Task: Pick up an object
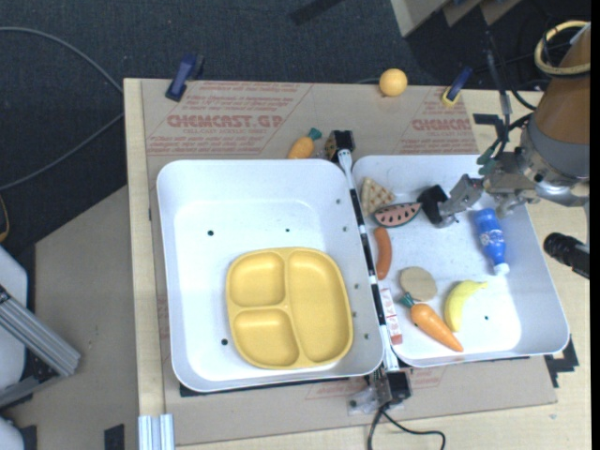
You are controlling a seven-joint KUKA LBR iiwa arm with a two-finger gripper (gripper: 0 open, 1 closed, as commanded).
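My gripper hangs over the upper middle of the right bin, reaching in from the arm at the right. Just left of it lie a watermelon slice and a tan waffle piece. A blue bottle lies just below and right of the gripper. Further forward in the bin are a red sausage, a round tan cookie, a yellow banana and an orange carrot. Nothing is visibly held.
The left bin holds a yellow divided plate. Behind the bins on the cardboard lie a small orange toy and a yellow ball. Blue clamps sit at the back edge.
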